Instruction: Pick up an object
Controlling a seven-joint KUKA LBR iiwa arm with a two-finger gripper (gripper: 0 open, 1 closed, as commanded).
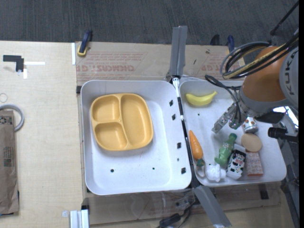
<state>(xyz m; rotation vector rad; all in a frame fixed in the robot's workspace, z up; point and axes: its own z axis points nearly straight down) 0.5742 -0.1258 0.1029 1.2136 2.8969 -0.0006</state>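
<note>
Green bottle (pixel 227 148) sits just below my gripper (pixel 227 120); I'm on approach, finger state unclear, and next I'd descend squarely over it.

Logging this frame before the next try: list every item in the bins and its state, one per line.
Divided plate: flat in the left bin, its compartments bare.
Banana: lying at the right bin's far end.
Carrot: lying along the right bin's left wall.
Green bottle: tipped over.
Egg: resting, untouched.
Gripper: above the right bin floor, holding nothing visible.
</note>
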